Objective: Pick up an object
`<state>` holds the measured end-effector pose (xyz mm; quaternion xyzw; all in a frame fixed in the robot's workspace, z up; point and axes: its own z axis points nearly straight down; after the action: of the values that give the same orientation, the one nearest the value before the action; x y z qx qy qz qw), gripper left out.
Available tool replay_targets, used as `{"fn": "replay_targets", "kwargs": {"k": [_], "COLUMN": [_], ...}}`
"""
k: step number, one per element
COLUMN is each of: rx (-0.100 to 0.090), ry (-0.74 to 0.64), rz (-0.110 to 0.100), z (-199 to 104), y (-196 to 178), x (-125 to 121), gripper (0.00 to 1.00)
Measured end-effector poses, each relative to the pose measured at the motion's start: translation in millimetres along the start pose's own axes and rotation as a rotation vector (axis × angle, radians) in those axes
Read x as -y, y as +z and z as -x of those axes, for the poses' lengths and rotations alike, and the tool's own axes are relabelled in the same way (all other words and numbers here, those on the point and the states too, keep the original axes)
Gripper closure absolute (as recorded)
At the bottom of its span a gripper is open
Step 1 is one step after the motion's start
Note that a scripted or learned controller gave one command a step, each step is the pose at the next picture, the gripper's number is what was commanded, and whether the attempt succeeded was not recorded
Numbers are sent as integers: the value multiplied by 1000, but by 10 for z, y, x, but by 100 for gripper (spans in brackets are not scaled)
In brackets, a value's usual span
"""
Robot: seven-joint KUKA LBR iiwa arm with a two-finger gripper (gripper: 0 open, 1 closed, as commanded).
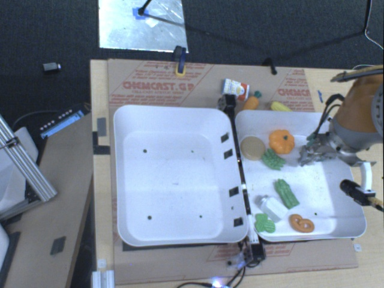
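left bin (174, 179): sitting on the bench w/ nothing in it that I can make out, so nothing to grab there.

right bin (336, 221): all the stuff is lying in here.

tan disc (252, 147): lying far left in that bin, near the divider.

green bumpy thing (273, 159): lying just beside the disc, below the pumpkin.

orange pumpkin (281, 141): prob the closest target imo. It's sitting just left of the gripper, slightly up-frame. Roundish, so no real long axis to line up on.

long green veg (286, 193): lying lower down, long axis running diagonal, upper left to lower right. White tube (273, 207) is lying next to it, pretzel (301, 223) near the front wall.

gripper (313, 152): hanging low over the bin's upper right part, arm coming in from the right. Nothing is showing between the fingers. Open or closed? Can't tell, too small and blurry.

next move, my guess: it's needing a short shift left twd the pumpkin before closing.
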<state>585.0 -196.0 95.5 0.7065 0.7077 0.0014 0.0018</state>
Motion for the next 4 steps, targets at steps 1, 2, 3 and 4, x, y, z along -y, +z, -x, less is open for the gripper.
{"fn": "replay_targets", "kwargs": {"k": [1,2,3,4], "rx": [1,0,0,-1], "ry": [-2,-3,-2,-3], "rz": [0,-2,-2,-2], "z": [-224,-324,-694,-1034], "y": [-156,-388,-666,-1019], "x": [-712,-744,-843,-847], "gripper": [100,100,100,100]}}
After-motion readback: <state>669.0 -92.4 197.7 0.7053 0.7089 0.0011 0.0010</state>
